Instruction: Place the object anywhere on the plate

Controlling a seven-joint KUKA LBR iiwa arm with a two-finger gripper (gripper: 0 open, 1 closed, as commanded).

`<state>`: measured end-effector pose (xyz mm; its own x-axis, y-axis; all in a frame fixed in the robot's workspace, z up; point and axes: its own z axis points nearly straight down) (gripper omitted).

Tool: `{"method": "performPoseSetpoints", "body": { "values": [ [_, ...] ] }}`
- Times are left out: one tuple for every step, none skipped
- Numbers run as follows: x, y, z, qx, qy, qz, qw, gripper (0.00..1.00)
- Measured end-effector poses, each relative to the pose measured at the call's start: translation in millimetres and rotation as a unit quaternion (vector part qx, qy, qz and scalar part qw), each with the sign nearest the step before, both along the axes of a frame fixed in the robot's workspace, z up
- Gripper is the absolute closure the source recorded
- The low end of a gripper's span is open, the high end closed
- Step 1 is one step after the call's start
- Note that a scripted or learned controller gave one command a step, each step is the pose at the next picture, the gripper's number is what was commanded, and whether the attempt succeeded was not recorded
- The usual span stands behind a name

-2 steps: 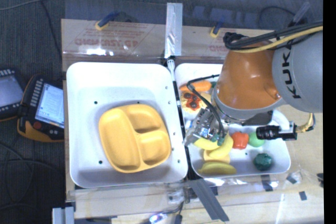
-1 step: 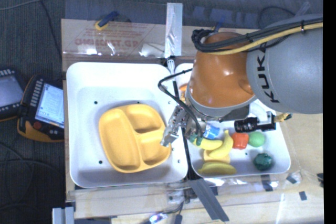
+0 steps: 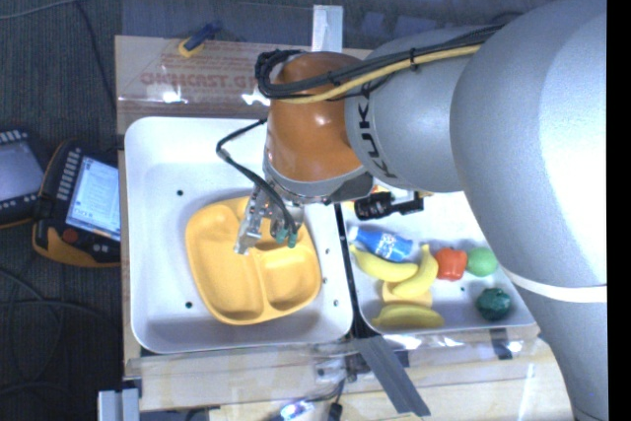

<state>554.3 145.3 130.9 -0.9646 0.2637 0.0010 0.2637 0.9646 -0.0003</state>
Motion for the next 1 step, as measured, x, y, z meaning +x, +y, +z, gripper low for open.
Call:
{"method": "performPoseSetpoints", "body": {
  "values": [
    [2.0,-35.8,67.3,0.0003,-0.001,-0.042,0.9991,1.0]
  ]
}}
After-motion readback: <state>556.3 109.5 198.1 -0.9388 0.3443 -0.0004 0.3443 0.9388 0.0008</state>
